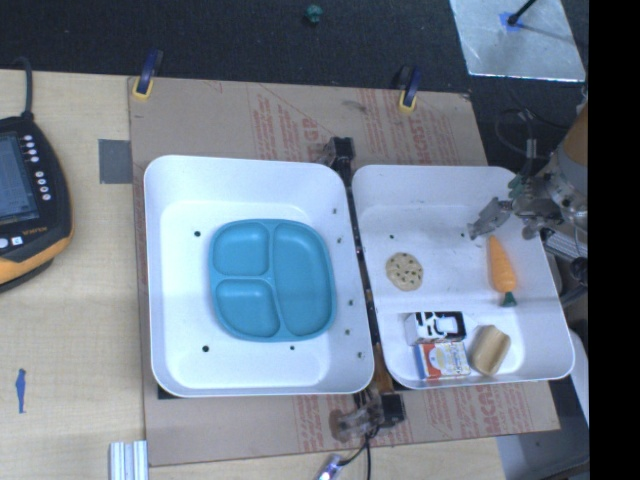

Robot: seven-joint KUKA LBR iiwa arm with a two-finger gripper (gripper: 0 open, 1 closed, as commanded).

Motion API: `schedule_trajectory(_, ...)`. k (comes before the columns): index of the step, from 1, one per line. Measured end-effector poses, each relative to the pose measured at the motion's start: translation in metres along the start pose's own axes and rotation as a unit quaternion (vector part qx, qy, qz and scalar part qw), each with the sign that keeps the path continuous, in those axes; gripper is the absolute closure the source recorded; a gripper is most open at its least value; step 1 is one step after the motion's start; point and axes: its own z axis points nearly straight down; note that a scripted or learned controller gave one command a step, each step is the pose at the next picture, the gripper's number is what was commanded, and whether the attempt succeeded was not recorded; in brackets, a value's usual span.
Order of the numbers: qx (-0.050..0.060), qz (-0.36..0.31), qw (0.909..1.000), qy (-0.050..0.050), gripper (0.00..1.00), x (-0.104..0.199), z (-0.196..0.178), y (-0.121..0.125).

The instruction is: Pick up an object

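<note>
Faint red printed lettering runs in strips across the brown cardboard sheet beneath the two white bins, its words too blurred and slanted to make out. A small carton with a black-and-white top and red-and-blue front, lying in the right-hand white bin, bears printing that cannot be read. The screen of the orange-and-black handheld control pendant at left shows no legible characters.

Two white bins stand side by side. The left bin holds a blue divided plate. In the right bin lie a cookie, a carrot, a small carton and a bread roll. The gripper hangs just above the carrot.
</note>
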Motion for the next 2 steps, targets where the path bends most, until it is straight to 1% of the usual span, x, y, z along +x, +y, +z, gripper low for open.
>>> schedule_trajectory(1,0.002,-0.001,1.0,0.0,0.0,0.001,0.008,-0.026)
schedule_trajectory(2,0.0,-0.001,1.0,0.0,0.0,0.0,0.003,-0.016)
